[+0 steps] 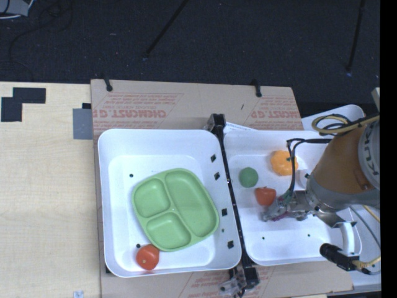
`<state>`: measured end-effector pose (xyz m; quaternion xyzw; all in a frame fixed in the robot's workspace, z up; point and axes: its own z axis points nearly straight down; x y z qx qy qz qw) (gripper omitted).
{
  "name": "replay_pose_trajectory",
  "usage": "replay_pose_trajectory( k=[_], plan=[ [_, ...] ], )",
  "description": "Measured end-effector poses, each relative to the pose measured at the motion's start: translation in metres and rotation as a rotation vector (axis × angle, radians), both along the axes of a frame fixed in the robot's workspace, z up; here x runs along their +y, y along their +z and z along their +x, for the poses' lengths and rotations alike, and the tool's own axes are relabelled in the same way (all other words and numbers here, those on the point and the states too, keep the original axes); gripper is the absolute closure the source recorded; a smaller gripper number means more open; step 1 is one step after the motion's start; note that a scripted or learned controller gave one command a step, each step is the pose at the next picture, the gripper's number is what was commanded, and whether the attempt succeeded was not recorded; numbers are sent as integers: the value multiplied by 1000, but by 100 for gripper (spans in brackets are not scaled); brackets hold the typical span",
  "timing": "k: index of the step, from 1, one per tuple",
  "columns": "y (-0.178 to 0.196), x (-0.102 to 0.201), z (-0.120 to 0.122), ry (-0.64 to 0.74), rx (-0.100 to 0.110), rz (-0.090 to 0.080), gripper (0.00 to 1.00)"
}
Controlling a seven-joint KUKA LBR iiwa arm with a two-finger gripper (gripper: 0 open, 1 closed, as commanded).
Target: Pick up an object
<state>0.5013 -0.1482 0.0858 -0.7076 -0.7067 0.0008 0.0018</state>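
Fig. 1. Right bin (273,253), seen from above. My claw (277,211) sits low over the bin floor, reaching in from the right w/ wrist angled leftward; whether it's open or closed I can't tell, too blurred. Nearest target: small red object (265,195), just beside the claw tip, prob. the pick candidate. Green ball (249,177) and orange object (281,162) lie farther back, apart from each other. Left bin (118,160) holds a green divided plate (175,208), a red ball (147,257) near its front corner. Nothing lifted yet, by my judgement.
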Motion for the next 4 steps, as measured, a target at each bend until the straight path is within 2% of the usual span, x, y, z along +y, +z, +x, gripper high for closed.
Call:
replay_pose_trajectory(
  k=[1, 3, 4],
  plan=[
    [12, -1, 1, -5, -2, 0, 100],
    [121, -1, -3, 2, -4, -1, 100],
    [115, 45, 25, 6, -2, 1, 100]
  ],
)
